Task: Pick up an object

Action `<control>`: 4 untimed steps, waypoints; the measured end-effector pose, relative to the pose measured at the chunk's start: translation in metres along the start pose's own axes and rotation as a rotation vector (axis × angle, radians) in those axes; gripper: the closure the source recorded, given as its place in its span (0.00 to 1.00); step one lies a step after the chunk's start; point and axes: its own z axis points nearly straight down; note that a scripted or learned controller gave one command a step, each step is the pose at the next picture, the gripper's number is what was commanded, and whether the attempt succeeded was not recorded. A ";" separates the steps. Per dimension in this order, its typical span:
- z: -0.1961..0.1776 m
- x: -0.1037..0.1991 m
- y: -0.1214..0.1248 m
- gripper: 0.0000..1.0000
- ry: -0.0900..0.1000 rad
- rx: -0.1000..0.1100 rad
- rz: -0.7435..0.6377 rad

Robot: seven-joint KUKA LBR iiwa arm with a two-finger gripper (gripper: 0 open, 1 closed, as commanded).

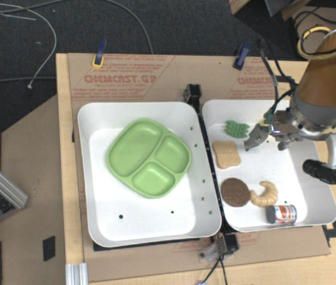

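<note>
The right bin holds a green toy, a tan slice of bread, a round brown cookie, a tan croissant and a small can lying on its side. My gripper hangs over the upper middle of this bin, just right of the green toy and the bread. Its fingers stand open with nothing between them.
The left bin bears a green divided plate. Black clamps sit between the bins at the back and front. Cardboard lies under both bins. The arm's orange and grey body looms over the right bin's far right corner.
</note>
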 end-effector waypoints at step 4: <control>0.106 0.011 0.004 0.00 0.001 -0.002 0.000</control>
